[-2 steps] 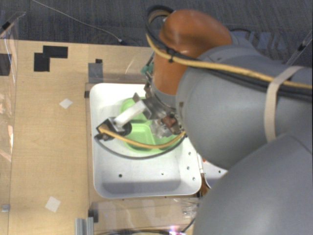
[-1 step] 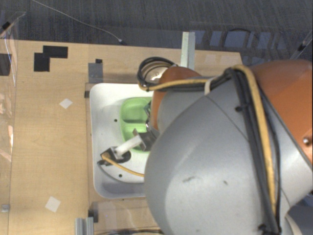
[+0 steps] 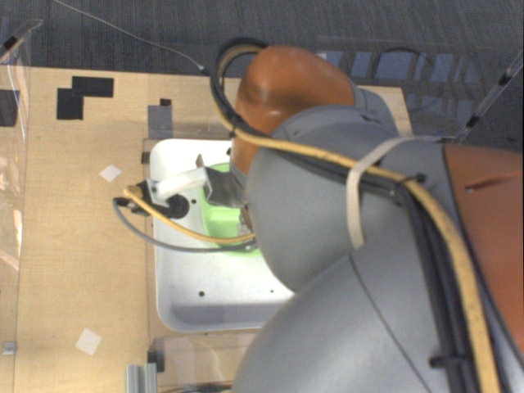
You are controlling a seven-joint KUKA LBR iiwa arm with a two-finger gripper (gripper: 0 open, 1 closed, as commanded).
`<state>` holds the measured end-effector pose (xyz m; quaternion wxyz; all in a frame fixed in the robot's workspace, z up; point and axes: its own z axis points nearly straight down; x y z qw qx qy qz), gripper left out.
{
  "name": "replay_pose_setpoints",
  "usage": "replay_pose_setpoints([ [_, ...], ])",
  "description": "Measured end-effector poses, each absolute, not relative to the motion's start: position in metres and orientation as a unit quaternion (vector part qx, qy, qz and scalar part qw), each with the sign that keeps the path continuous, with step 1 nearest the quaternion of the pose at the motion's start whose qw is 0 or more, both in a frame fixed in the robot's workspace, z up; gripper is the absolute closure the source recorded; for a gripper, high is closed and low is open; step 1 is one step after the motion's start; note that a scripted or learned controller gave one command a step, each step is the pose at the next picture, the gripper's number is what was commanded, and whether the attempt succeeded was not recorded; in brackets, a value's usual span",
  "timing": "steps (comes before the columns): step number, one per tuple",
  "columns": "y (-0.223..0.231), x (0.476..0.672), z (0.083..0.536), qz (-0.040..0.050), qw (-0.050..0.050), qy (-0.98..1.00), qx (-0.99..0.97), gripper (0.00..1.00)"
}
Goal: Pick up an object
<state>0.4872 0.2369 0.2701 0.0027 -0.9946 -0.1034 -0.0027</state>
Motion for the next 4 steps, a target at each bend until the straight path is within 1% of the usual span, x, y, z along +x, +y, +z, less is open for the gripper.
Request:
replay_pose_setpoints([
  [1,0.234,0.486,0.212,0.0011,0.000,-0.348,-0.937,1.00],
  [2,0.226,0.488,0.378,-0.0033,0.002,-0.102,-0.995,1.00],
  [3,0.231,0.488,0.281,0.0012,-0.001,-0.098,-0.995,1.00],
  [4,0.233,0.486,0.246,0.0009,-0.001,-0.222,-0.975,1.00],
])
